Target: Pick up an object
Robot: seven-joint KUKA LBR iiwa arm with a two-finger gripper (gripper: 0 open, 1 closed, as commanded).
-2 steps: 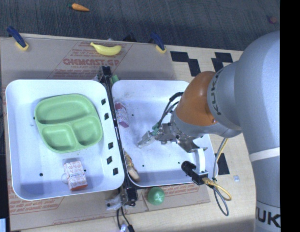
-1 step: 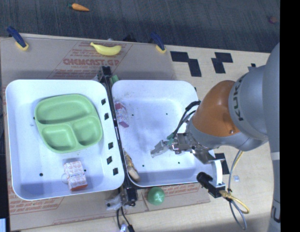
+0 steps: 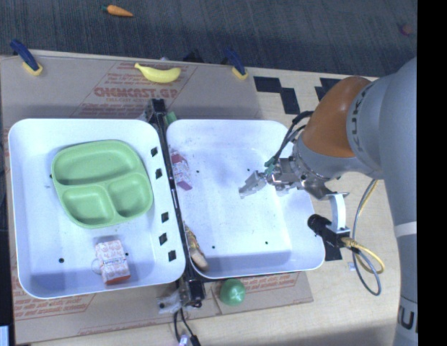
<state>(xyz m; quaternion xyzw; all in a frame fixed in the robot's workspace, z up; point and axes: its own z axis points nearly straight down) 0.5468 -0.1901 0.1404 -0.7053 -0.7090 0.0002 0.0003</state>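
The left bin (image 3: pixel 21 193) holds one green tray (image 3: pixel 101 182) and one small packet (image 3: pixel 111 260). One banana (image 3: pixel 158 72) lies on the cardboard behind the bins. The right bin (image 3: pixel 231 258) holds one wrapper (image 3: pixel 180 170) at its left wall and one brownish item (image 3: pixel 195 252) in its near-left corner. One green ball (image 3: pixel 232 291) sits in front. The gripper (image 3: pixel 254 184) hovers over the right bin; whether its jaws are parted cannot be told.

Blue clamps (image 3: pixel 27 58) (bench's far edge)
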